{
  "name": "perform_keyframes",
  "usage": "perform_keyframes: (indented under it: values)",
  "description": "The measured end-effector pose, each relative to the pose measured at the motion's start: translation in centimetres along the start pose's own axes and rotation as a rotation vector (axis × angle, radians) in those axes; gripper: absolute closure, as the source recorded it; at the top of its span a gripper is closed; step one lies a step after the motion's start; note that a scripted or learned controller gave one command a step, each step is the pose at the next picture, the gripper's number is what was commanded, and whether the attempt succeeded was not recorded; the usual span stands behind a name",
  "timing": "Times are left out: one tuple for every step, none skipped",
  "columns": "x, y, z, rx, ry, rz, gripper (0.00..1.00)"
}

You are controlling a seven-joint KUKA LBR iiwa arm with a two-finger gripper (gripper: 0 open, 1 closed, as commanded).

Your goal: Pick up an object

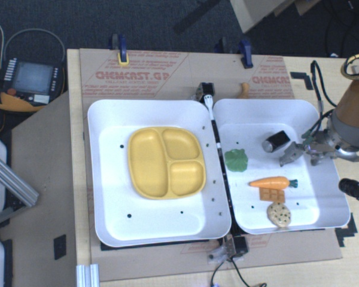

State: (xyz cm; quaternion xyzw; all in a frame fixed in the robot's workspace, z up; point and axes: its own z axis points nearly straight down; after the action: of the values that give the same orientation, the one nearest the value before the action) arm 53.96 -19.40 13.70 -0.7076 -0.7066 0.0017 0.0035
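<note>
Over the right bin point(323, 211), the arm point(352, 115) enters from the right edge with its wrist bent toward the left. The gripper point(294, 152) sits low beside a black cylinder point(276, 141); jaw state cannot be determined. Nearby lie broccoli point(236, 159), a carrot point(270, 183) and a cookie point(279, 214).

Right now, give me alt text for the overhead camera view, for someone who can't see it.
A grey robot arm's gripper hovers in the right white bin, beside a black cylinder, green toy, carrot, waffle piece and cookie. The left white bin holds a yellow divided plate.
</note>
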Motion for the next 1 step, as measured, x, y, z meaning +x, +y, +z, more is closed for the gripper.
perform_keyframes:
  values:
    - [0.06,-0.05,5.33,-0.002,0.0,-0.001,0.0]
